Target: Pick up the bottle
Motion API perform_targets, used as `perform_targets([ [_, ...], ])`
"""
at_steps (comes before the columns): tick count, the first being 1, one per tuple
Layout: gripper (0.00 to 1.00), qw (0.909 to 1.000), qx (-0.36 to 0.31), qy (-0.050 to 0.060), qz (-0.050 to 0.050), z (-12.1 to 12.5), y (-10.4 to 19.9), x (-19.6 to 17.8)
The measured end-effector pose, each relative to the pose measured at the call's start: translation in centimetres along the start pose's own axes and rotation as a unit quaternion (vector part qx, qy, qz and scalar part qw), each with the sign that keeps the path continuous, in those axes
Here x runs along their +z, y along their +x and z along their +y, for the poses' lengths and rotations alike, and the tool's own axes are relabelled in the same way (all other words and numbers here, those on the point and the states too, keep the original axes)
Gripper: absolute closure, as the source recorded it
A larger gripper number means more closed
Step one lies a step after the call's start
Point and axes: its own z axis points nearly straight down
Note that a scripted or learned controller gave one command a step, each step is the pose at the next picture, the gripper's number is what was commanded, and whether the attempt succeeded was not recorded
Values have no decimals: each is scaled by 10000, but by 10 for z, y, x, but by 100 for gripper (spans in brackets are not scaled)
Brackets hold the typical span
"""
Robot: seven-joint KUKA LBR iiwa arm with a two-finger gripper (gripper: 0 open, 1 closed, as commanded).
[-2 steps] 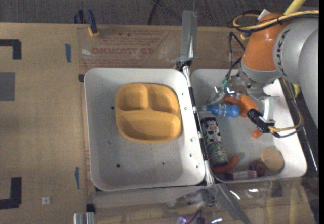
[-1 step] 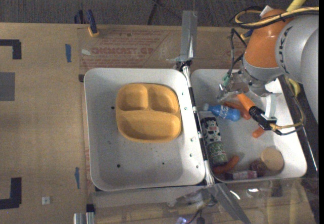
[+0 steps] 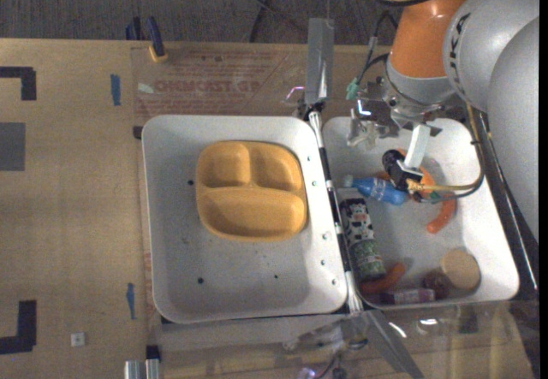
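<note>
**Hand above right bin, bottle not gripped**

The hand (image 3: 396, 131) hovers over the right bin's (image 3: 497, 223) far edge; finger state cannot be determined. The blue bottle (image 3: 382, 191) lies flat near the bin's centre, apparently just below the hand.

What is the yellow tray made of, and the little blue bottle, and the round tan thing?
The yellow divided tray looks like smooth, matte moulded plastic: rounded edges and one even colour. The blue bottle seems to be glossy plastic, with a pale cap and a soft shine. The round tan disc could be wood or cork, since it looks dull and pale, but it is too small to tell.
</note>
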Motion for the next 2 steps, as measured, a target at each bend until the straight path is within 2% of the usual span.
perform_targets([
  [1, 100, 9989, 463, 0, -6, 7, -64, -69],
  [2, 100, 9712, 2382, 2, -10, 22, -168, -26],
])
